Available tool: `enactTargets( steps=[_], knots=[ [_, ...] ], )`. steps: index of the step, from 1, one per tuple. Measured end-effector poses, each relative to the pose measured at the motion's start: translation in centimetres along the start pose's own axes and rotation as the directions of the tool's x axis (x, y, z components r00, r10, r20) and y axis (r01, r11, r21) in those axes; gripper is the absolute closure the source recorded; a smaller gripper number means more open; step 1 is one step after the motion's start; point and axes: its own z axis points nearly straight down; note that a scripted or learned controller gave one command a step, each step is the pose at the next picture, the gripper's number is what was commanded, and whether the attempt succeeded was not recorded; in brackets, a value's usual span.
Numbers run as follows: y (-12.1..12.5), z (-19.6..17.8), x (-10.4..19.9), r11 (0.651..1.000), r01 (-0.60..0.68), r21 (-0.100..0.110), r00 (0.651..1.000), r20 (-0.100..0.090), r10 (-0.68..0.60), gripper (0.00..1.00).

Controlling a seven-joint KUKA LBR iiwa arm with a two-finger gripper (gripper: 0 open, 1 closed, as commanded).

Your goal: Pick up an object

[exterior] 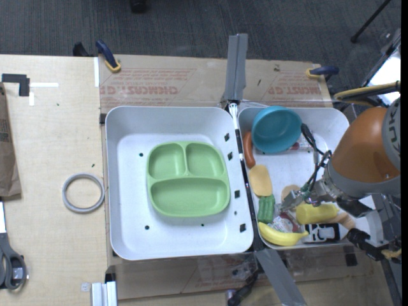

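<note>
On the counter (51,126), two shallow white bins side by side. Left bin (121,171) holds one green divided plate (188,178), flat, roughly centred, three compartments. Right bin (284,167) carries the clutter: blue bowl (276,129) tipped on its side at the far end, an orange-red carrot-like piece (248,150) along the wall next to the divider, a tan wedge (260,181) just below it, a green block (266,208) touching the wedge's near end, then a banana (280,235) lying along the bin's near edge. A yellow object (315,213) sits just beside the banana, with a black-and-white item (323,233) against it at the near rim; small crumpled bits between them are too blurred to name. Arm (366,155) comes in from the right, orange band over the right bin's right half, wrist low over the near-right clutter. Claw (294,199) sits at the pile, metal parts close to the yellow object and a tan piece; cannot tell how far open it is or whether anything is clamped, too much overlap. Off to the left on the counter: grey ring (83,192), scissors (11,266) at the near-left edge, brown paper bag (7,152) at the far-left edge.
</note>
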Motion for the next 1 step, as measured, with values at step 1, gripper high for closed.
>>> enactTargets(
  steps=[1],
  knots=[
    [-0.40, -0.02, -1.16, 0.984, -0.179, -0.001, 0.984, 0.000, 0.179, 0.00]
  ],
)
